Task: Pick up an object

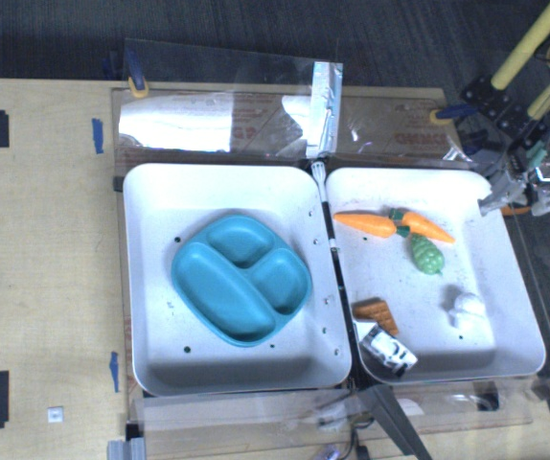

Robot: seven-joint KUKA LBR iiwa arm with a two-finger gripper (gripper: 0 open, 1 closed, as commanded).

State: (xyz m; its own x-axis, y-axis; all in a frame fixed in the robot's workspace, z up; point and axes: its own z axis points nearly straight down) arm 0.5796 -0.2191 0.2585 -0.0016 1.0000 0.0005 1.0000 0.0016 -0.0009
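Glossy blue plastic tray (pixel 241 278) lies in a smooth white bin (pixel 150 257).

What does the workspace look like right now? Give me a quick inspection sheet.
Surface: wooden bench bearing two white bins, left bin and right bin.
Job's things: in the right bin, two orange carrots, a green piece, a brown piece, a white piece and a black-and-white item at the near rim.
Clutter: blue divided tray in the left bin.
Grippers: gripper at the right bin's far right corner, above the rim; nothing seen held.
Cables: dark wires near the gripper.
Surroundings: clear plastic sheet behind the bins; dark floor.
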